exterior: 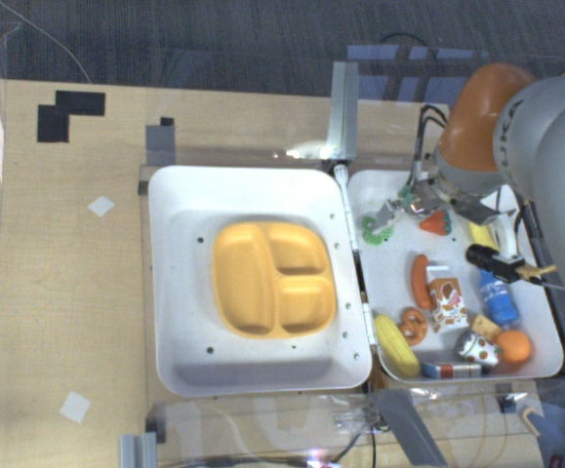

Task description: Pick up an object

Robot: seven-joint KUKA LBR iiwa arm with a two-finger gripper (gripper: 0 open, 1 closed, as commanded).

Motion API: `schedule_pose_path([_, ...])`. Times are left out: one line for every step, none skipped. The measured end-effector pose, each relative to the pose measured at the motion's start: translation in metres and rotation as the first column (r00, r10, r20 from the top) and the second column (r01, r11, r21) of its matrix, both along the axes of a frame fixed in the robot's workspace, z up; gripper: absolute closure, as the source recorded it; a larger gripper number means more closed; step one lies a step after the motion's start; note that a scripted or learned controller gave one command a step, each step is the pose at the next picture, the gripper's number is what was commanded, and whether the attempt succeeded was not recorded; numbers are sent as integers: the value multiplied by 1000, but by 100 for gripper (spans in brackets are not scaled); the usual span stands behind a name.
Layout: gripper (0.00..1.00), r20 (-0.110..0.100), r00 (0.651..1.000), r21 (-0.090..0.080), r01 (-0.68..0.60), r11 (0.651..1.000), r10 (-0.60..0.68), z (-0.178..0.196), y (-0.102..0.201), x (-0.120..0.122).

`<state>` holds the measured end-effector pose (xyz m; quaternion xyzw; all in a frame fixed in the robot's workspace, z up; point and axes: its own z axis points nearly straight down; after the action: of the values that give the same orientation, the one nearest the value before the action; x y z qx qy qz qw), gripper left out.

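My gripper (412,201) hangs low over the far left part of the right bin (363,195), under the grey arm and its orange band (477,115). A small green object (380,225) lies just left of and below it. A red-orange piece (436,224) lies just to its right. Whether the gripper touches either one I cannot make out. Further toward the front lie a sausage (419,279), a printed snack box (445,303), a pretzel (412,325) and a corn cob (396,344).
The left bin (180,359) holds a yellow divided tray (272,276). The right bin also carries a blue bottle (500,300), an orange (516,347), a yellow piece (482,232) and a pen-like tube (453,369). A metal divider (343,115) stands behind the bins.
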<state>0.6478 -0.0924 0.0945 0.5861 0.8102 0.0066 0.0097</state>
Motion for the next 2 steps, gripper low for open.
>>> schedule_pose_path([0, -27, 905, 19, -424, 906, 424, -3, -47, 19])
schedule_pose_path([0, -17, 967, -11, -253, 967, 253, -2, -14, 15])
